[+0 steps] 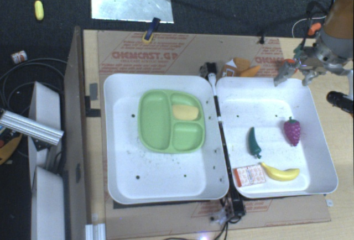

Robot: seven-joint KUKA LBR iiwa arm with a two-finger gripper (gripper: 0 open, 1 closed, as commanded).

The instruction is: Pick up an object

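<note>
L bin (127,178) holds tray (157,123) w/ probably a sponge (185,111); R bin (318,172) holds pepper (254,142), grapes (292,131), banana (280,172), packet (249,176).

We see our grey arm with its orange band (337,23) angled leftward, two-finger gripper (294,73) splayed apart below it.

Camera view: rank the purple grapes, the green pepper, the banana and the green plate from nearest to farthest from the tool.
Measured from the tool at the right bin's far edge:
1. Purple grapes, right bin, right side.
2. Green pepper, right bin, middle.
3. Banana, right bin, near edge.
4. Green plate, left bin.
</note>
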